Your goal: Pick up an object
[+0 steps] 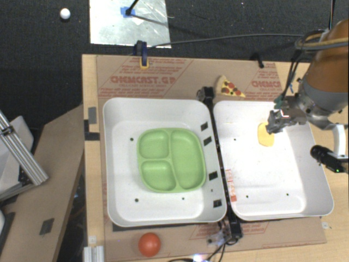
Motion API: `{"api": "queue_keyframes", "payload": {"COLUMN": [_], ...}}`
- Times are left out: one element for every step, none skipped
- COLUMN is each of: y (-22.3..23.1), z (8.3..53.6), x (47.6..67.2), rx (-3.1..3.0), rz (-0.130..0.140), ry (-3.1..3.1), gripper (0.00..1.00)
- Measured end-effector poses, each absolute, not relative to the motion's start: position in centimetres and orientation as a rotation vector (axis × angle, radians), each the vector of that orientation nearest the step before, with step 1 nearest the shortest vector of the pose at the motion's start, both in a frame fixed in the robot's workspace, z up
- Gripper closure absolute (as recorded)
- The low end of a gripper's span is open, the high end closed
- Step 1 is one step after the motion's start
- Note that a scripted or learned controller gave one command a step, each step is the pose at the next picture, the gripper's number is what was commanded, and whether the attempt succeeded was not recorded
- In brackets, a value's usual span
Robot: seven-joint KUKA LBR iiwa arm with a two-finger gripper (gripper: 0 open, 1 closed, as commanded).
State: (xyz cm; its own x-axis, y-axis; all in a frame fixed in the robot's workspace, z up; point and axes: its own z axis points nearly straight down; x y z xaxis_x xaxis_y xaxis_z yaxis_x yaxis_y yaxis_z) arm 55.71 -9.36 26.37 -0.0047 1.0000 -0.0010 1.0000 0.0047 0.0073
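I see a robotics lab: my desk point(163, 72) carries two white bins point(120, 119), with cables point(229, 37) and aluminium framing point(22, 157).

2 white bins point(163, 109) point(305, 192), 1 green tray point(170, 160), 1 yellow obj point(266, 138), 1 orange ball point(149, 244).

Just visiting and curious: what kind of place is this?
Probably a robotics lab test bench: a robot arm reaches over two white bins, with toy items such as a pizza slice and a green tray.

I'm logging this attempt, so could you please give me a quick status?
Two-finger gripper low over right white bin. Small flat yellow object just beneath it, on bin floor. Nothing else near it.
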Motion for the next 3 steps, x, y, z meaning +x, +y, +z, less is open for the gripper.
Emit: {"api": "queue_keyframes", "payload": {"y": [-4.2,0.9,6.4], "z": [26.5,26.4,25.7], "x": [56.4,56.4,57.1], "rx": [2.210,2.211,2.210], "rz": [0.005,0.004,0.004], "ry": [2.231,2.232,2.233], "gripper": [1.00,1.00,1.00]}}
